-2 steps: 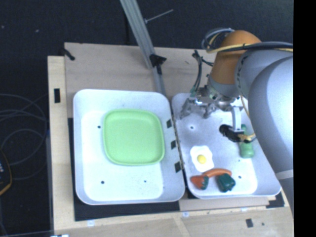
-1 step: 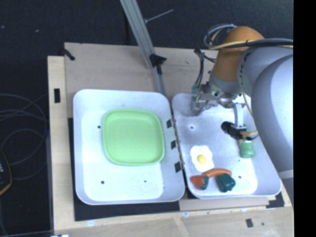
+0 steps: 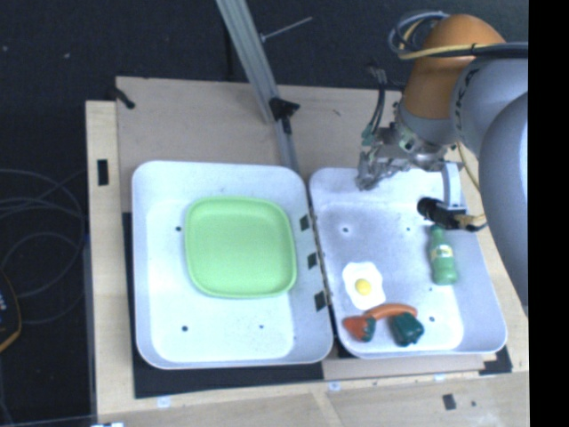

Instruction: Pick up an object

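Toy pieces lie in the right bin [image 3: 331, 189]: a green bottle [image 3: 442, 256] with a yellow label along its right edge, a fried egg [image 3: 363, 285] near its front-left corner, and beside the egg a sausage [image 3: 388, 310], a red-orange piece [image 3: 360, 328] and a dark green piece [image 3: 407, 329] bunched at the front edge, probably where they happened to settle. The gripper [image 3: 368, 178] hangs over the bin's back-left corner, well apart from all of them and with nothing between its fingers, though how wide they stand I cannot tell; likely it is only poised to choose one. A pale green plate [image 3: 240, 246] fills the middle of the left bin [image 3: 160, 194].
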`<state>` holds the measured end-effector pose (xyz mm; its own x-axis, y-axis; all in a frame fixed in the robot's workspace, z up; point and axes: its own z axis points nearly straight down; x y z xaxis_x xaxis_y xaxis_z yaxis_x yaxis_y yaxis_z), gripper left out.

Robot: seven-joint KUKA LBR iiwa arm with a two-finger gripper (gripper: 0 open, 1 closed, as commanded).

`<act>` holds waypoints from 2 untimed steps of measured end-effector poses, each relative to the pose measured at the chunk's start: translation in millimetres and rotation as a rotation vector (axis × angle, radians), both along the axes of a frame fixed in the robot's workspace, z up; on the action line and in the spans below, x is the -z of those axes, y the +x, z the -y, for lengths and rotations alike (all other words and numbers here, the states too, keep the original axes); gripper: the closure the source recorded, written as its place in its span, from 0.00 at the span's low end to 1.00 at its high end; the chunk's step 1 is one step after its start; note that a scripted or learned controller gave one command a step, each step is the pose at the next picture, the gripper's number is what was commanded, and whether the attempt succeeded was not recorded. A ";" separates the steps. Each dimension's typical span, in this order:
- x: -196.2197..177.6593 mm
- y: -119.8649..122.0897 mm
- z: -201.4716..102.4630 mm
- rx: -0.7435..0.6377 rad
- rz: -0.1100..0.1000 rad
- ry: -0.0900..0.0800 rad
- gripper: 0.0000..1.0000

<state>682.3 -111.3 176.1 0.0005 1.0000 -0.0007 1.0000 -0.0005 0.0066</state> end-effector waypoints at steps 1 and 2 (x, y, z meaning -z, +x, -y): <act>-43.7 -1.8 3.8 0.000 -0.002 0.000 1.00; -31.1 -1.8 4.5 0.000 -0.006 0.000 1.00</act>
